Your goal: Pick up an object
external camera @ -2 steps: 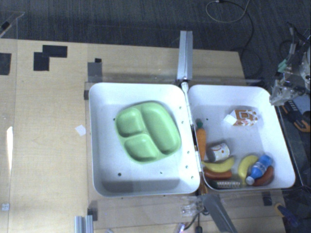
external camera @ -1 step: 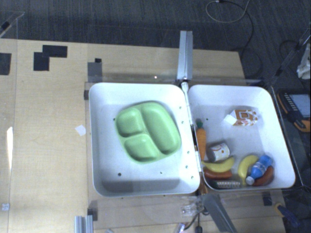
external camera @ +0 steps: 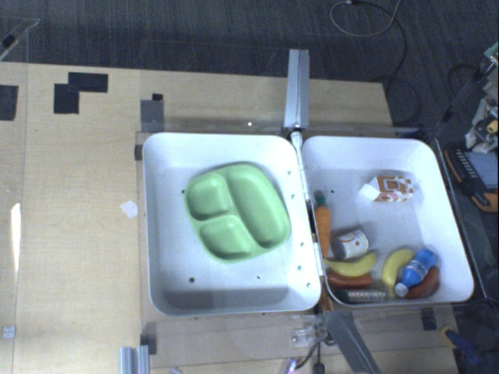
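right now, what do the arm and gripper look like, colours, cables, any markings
I cannot tell the colours, cables or markings of the arm or the gripper from this picture. What reads clearly is the bench: a green divided plate in the left bin, and a banana and a bottle in the right bin.

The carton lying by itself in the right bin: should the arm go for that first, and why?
Probably yes: bring the arm over the right bin and down toward the carton. It lies apart with bare floor around it, while the carrot, can, bananas and bottle crowd together along the near edge.
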